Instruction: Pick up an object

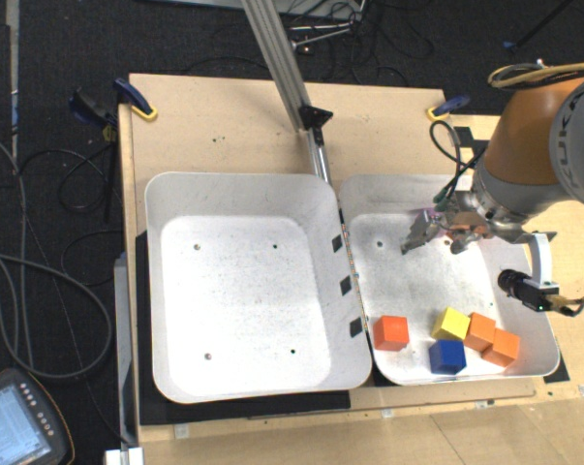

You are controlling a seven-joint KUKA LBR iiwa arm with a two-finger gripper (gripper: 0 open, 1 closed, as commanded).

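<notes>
Camera view: the gripper (pixel 429 234) hangs over the right bin (pixel 398 289), its fingers spread apart with nothing between them. The blocks lie well apart from it, along the bin's near edge: an orange cube (pixel 391 331), a yellow cube (pixel 452 324), a blue cube (pixel 447 356), and two orange blocks (pixel 493 339) touching in the bin's near right corner

Dark floor (pixel 49 66) with cables (pixel 40 260) around wooden bench (pixel 224 114)
</notes>
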